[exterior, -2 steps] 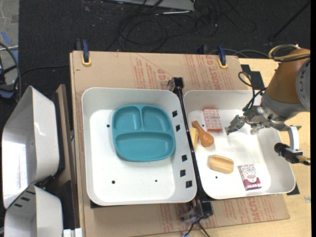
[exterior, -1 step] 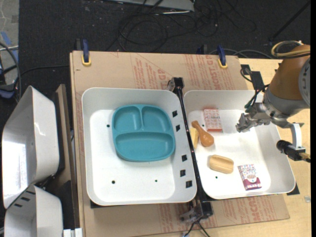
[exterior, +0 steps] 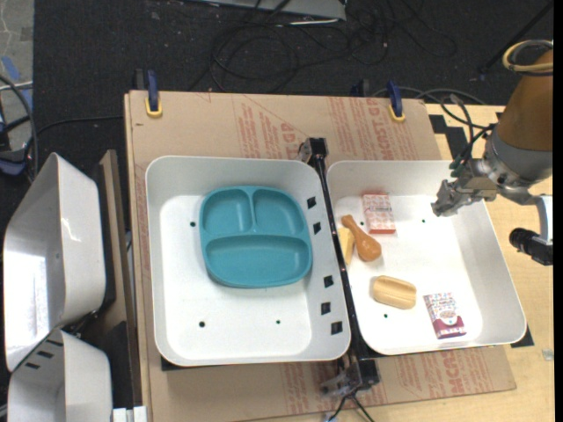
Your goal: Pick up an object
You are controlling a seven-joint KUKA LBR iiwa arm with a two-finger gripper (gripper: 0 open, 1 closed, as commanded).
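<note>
The right bin (exterior: 457,253) holds several small things. A red and white packet (exterior: 377,213) lies near its back left, and a tan, club-shaped toy (exterior: 360,239) rests just in front of it by the left wall. A tan oblong piece (exterior: 392,292) sits nearer the front, and a second red and white packet (exterior: 445,315) lies at the front right. My gripper (exterior: 447,200) hangs over the back right of this bin, right of the first packet and apart from everything. Nothing shows in its grasp.
A teal divided plate (exterior: 255,236) lies in the left bin (exterior: 176,288). A black divider strip (exterior: 332,253) runs between the two bins. Blue and yellow clamps (exterior: 153,95) hold the board at its back edge. Grey containers (exterior: 48,236) stand off the bench at the left.
</note>
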